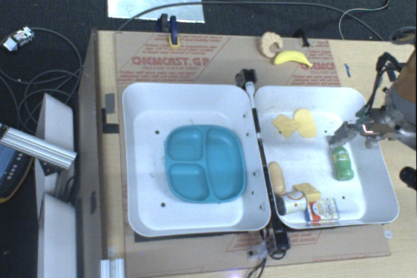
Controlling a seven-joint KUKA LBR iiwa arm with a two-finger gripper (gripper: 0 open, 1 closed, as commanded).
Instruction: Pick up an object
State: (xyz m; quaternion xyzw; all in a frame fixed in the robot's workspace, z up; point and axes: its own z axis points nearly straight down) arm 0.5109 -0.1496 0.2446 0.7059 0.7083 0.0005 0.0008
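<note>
**End effector poised over the right bin, above a green bottle**

The arm enters from the right, and its end effector (346, 133) hangs over the right bin (384, 198). A dark finger juts toward the bin's middle; whether the end effector is open or closed cannot be told, and nothing is seen held in it. Just below it lies a green bottle (343, 163), its cap end nearest the tool, touching or almost touching. This bottle is the likeliest object for the pick. To the end effector's left lie two pale yellow pieces (295, 124). Farther below and left sit a small bread roll (276, 177), a yellow block (307, 191) and a red-and-white carton (319, 210). Well to the left, the other bin (140, 107) holds a blue divided plate (204, 163). Above and left, on the surface (215, 62) outside the bins, lies a banana (292, 58).

The step in hand appears to be the approach. The next move calls for centring over the bottle, descending, and closing across its narrow width.
</note>
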